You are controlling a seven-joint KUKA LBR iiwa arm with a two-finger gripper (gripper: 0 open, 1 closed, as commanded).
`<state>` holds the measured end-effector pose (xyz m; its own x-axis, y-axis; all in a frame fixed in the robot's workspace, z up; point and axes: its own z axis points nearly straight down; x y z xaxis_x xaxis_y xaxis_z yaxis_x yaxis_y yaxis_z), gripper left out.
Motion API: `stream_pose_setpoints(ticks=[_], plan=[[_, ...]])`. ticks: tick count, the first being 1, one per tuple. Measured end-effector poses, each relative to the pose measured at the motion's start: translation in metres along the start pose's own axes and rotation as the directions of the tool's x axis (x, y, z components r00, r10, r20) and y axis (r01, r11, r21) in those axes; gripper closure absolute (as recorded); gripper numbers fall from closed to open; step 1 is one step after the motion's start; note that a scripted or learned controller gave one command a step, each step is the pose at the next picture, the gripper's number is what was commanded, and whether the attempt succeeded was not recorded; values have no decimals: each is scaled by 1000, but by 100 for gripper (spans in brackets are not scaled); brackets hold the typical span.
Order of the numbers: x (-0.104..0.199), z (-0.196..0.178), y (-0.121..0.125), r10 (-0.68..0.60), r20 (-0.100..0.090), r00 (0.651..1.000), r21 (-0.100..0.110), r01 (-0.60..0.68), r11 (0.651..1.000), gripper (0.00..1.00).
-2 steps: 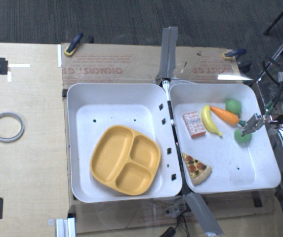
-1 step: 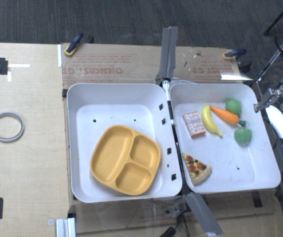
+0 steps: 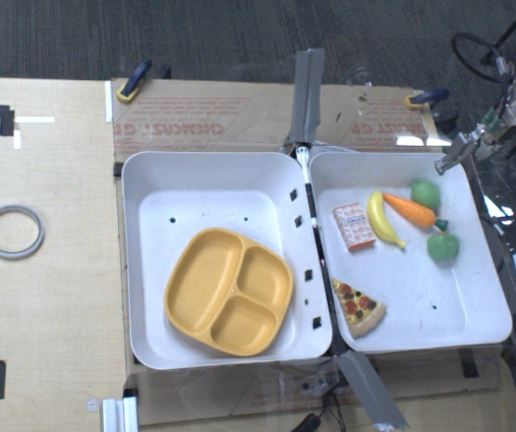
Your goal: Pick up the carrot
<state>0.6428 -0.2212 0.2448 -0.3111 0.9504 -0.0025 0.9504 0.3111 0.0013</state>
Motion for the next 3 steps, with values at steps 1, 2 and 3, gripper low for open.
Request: stream_pose_setpoints(ticks=[1, 2, 3], plan=[[16, -52, 23, 38, 0, 999, 0, -38, 999, 0], [62, 17, -1, 176, -2, 984, 3, -176, 984, 0], [32, 123, -23, 6, -2, 1000, 1, -6, 1000, 0]])
